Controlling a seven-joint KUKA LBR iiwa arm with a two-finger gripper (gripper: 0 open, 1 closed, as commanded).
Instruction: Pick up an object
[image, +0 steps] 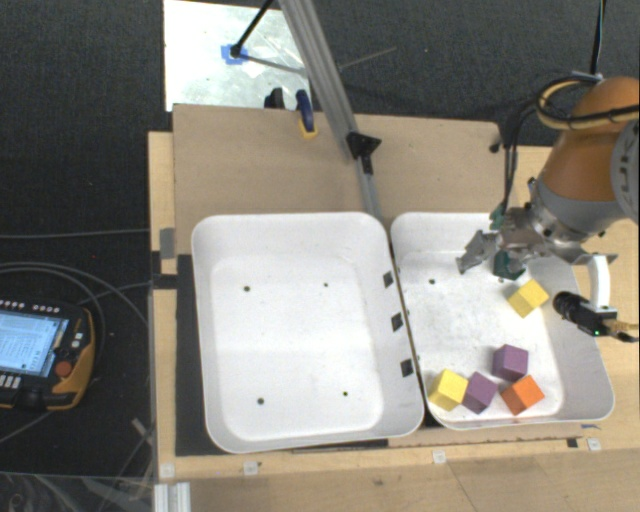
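- Gripper positioned over the far part of the right bin; whether it is open or closed cannot be told, and no object is seen in it.
- Yellow block lies just beside the gripper, on the near side.
- Along the near wall: second yellow block, two purple blocks, orange block, clustered.
- Left bin adjoins the right bin on the tabletop.
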